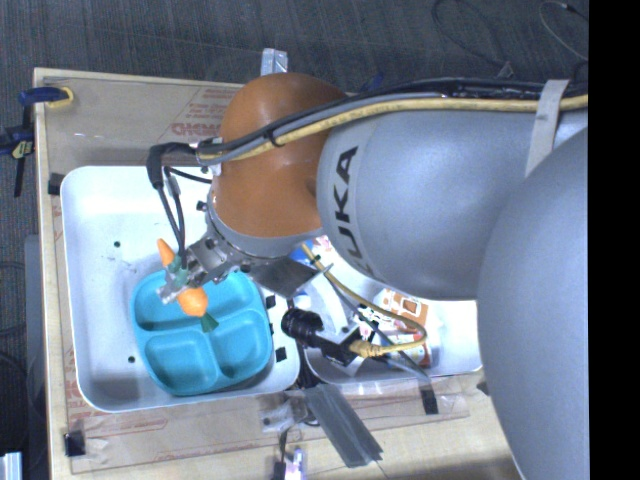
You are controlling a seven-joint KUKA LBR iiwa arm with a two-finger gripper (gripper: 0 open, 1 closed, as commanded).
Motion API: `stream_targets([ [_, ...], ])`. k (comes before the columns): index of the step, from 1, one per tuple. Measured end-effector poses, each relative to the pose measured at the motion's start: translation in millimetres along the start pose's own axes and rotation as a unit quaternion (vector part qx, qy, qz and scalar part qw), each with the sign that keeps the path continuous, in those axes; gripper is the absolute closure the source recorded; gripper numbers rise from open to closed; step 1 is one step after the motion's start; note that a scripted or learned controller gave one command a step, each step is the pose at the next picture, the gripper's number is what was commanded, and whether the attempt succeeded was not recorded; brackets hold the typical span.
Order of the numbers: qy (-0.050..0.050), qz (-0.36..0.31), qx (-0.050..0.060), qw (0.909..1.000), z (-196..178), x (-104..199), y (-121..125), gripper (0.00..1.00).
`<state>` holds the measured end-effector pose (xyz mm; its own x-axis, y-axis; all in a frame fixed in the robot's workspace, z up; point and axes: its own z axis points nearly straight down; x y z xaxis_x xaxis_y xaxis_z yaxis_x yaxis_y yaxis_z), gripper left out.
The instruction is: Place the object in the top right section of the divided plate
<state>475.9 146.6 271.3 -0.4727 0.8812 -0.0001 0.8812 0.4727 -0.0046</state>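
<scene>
Gripper — poised over blue divided plate in left bin, orange carrot seen at its tip — grip state cannot be told.

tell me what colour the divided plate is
Turquoise blue divided plate, seen in the camera view.

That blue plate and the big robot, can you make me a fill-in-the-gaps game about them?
1. The divided plate is colored ____.
2. The plate sits inside the ____ bin as the camera sees it.
3. The carrot-like toy over the plate is mostly ____.
4. The band above the robot's wrist is ____.

Missing words: blue; left; orange; orange
</scene>
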Motion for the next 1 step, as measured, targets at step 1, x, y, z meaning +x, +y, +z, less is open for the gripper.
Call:
stream_targets([
  [1,0.0,-0.015,0.0,0.9999,42.1,-28.8,13.2,1.0],
])
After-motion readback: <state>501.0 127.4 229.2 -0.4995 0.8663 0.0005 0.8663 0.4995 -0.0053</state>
